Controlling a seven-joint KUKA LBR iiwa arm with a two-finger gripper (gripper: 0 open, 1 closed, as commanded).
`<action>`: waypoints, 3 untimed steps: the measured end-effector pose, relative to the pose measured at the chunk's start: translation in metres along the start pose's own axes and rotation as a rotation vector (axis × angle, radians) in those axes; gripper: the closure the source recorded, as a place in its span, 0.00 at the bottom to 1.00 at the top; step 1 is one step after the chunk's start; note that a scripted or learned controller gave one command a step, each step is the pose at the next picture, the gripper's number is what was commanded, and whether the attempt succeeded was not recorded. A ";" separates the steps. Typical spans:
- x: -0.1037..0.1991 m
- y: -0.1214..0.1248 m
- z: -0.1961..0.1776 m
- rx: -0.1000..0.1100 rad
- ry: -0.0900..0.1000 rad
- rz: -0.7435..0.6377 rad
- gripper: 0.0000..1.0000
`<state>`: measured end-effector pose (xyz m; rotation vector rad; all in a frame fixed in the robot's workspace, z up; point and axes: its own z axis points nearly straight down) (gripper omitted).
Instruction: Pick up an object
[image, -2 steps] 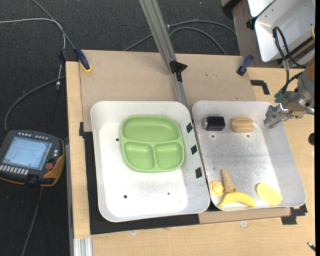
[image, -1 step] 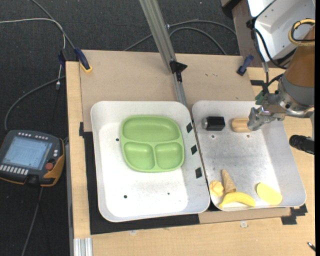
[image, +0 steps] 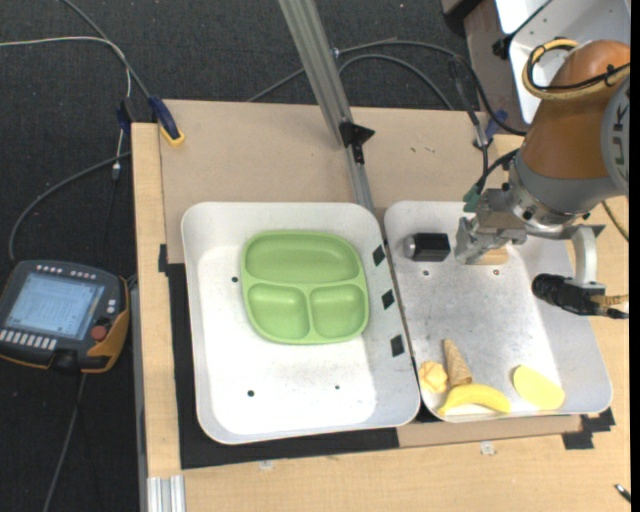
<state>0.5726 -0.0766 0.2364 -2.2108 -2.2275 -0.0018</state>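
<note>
Gripper (image: 488, 243) is hovering over the right bin's (image: 500, 320) far end beside black block (image: 430, 245); finger state unclear. Centre before descending.

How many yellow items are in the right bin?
3: banana at the near edge, yellow disc right of it, pale piece left. The gripper may hide others.

Two white bins (image: 210, 400), one green tray (image: 304, 285), four toy foods (image: 475, 400).
</note>
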 end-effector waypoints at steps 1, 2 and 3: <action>0.059 -0.001 0.012 0.002 0.000 0.001 1.00; 0.109 0.002 0.019 0.001 -0.001 0.002 1.00; 0.160 0.004 0.022 -0.001 0.000 0.001 1.00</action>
